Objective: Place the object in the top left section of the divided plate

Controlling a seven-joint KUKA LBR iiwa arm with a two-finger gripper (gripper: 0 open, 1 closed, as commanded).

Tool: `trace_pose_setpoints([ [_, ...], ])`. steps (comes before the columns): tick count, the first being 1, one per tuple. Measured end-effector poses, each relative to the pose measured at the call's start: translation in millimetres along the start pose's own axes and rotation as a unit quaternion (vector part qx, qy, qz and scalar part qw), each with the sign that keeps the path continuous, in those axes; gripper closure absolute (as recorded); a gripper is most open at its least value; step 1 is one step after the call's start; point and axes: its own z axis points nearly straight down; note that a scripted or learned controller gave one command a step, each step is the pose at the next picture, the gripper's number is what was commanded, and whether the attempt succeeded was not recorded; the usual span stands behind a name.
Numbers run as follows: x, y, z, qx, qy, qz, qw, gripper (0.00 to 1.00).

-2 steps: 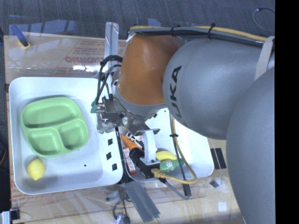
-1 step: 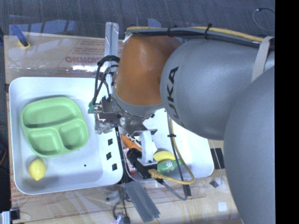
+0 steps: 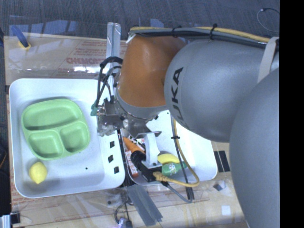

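A yellow lemon [image 3: 38, 172] lies in the near left corner of the left bin [image 3: 57, 186], well apart from the tool [image 3: 110, 122] and off to its left, with nothing between the tool's parts that can be seen. Just above the lemon sits a green divided plate [image 3: 56, 127], its three sections bare, lying between the lemon and the tool's side of the bin. The tool hangs over the seam where the two bins meet, under the arm's orange band [image 3: 145, 75] and grey body [image 3: 223, 80]; whether it is open or closed cannot be told. Below the tool, in the right bin [image 3: 206, 167], lie an orange item [image 3: 134, 146], a yellow-green piece [image 3: 168, 158] and other small things, packed together on the counter [image 3: 71, 208].
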Motion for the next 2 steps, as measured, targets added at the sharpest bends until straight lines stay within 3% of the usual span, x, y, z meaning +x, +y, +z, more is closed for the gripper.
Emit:
trace_pose_setpoints([
  [2,0.6,-0.6,7.5,0.002,0.0,-0.081,0.9967,1.0],
])
